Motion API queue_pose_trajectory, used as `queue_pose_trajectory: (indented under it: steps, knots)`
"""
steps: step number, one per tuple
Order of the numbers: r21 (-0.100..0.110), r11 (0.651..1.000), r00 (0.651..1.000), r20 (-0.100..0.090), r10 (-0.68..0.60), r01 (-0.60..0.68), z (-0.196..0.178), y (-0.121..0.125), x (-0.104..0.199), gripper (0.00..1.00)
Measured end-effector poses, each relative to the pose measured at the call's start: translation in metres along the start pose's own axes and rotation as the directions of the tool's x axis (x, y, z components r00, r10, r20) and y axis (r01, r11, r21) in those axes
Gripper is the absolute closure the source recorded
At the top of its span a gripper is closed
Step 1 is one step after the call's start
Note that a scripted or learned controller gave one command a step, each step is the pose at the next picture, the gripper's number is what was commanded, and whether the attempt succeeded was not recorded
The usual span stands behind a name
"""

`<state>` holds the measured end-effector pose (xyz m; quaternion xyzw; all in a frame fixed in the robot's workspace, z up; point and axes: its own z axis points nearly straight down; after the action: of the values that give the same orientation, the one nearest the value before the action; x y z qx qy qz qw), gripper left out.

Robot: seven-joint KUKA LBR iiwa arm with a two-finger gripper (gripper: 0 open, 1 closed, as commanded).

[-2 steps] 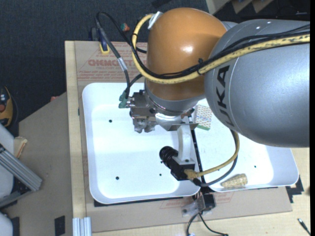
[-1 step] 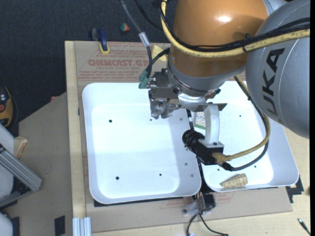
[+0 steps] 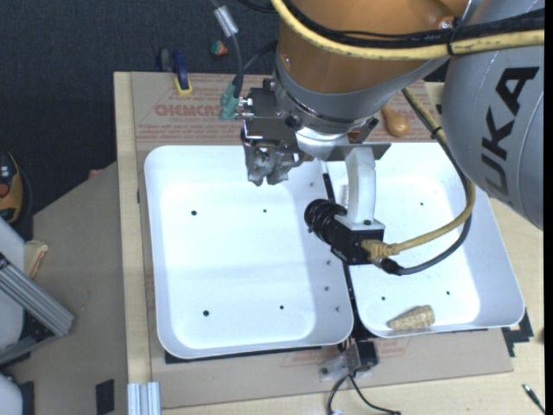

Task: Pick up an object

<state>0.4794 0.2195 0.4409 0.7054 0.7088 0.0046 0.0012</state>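
Dark carpet surrounds the counter (image 3: 95, 258), a pale wooden board with red "CHEMCAST" lettering along its far edge. Over it looms the arm (image 3: 380, 33), a glossy orange band beside grey casing marked with large black letters "UKA". Two shallow white plastic bins sit side by side: the left bin (image 3: 233, 266) and the right bin (image 3: 449, 232). The metal end effector (image 3: 268, 167) hangs over the left bin's far edge; whether it is parted or closed I cannot tell. A small tan, ridged cone-shaped object (image 3: 410, 320) lies at the right bin's near edge.
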Motion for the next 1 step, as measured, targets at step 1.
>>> queue_pose_trajectory:
  steps: [1]
  knots:
    - [0.019, 1.0, 1.0, 0.01, 0.005, -0.005, 0.0969, -0.0024, 0.0049, 1.0]
